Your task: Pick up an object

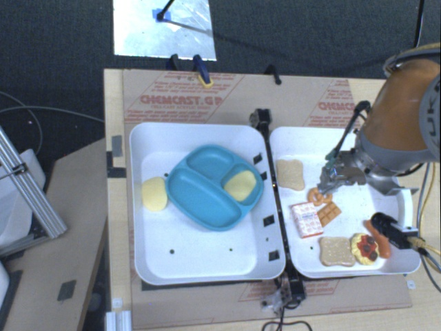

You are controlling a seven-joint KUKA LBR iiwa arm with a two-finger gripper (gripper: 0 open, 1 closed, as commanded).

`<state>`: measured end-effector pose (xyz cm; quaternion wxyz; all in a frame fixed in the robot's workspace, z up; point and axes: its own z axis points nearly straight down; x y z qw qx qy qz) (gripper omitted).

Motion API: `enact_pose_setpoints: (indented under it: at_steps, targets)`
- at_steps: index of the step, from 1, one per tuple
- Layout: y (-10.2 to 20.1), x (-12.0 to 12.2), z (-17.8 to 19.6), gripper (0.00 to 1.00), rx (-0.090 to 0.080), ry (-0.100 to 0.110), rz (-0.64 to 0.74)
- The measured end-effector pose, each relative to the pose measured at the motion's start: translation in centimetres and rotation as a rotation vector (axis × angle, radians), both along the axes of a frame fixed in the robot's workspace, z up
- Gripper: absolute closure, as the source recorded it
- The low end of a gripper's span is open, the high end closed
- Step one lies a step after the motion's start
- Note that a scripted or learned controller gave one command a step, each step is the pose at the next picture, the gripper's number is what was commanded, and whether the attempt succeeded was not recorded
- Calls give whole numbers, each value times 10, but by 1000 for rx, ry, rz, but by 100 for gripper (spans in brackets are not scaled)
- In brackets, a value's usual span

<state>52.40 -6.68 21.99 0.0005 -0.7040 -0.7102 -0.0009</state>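
Over the right bin (406, 266), your gripper (331, 179) is hovering just above the pretzel (318, 196), beside the waffle (329, 213). Jaws: possibly narrow, but you cannot tell from this blur. Nothing is visibly sitting between them.

The surface (114, 185) is pale wood, covered by a printed cardboard sheet (227, 95). Two shallow white bins sit on the cardboard side by side, the left bin (148, 254) and the right bin (406, 264) touching along a dark central divider (270, 178). A blue clamp (202, 71) grips the cardboard's far edge.
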Motion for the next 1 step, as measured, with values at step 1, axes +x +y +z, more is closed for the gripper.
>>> enact_pose_setpoints:
  at_steps: [1]
  targets:
    - [64, 23, -14, 100, 0, -1, 2]
